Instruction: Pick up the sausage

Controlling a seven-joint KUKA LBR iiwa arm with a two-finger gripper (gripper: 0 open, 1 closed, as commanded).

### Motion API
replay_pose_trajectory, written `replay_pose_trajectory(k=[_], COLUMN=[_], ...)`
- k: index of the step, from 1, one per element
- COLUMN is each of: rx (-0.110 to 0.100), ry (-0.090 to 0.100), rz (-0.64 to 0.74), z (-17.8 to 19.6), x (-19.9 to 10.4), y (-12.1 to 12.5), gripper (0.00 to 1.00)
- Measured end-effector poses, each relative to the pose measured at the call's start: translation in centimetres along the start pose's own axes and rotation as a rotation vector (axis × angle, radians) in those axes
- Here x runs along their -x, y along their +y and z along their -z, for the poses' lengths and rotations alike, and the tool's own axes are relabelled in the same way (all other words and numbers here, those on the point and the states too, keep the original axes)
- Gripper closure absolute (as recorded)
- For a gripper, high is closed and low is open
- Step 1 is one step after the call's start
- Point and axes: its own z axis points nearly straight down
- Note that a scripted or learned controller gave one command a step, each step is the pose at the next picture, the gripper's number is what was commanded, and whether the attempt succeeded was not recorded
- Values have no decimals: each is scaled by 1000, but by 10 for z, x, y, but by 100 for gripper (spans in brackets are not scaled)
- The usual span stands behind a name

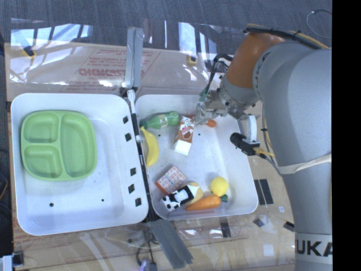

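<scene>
Tray (56, 144) fills left bin (110, 208); right, seemingly food.

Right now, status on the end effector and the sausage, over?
End effector low at the right bin's far edge, finger state unclear. Small reddish piece beside it, possibly the sausage, not seen gripped. Carton and green bottle close by.

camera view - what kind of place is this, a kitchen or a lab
Most likely a robotics lab bench, not a kitchen: a grey KUKA arm reaches over two shallow white bins, and the food, such as the banana and carrot, looks like toys.
</scene>
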Motion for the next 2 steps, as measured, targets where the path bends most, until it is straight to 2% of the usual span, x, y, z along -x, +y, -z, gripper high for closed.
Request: replay_pose_trajectory(k=[1,2], rx=[0,0], ry=[0,-1], rz=[1,7], z=[0,10], x=[0,-1], y=[0,1], gripper=[0,100])
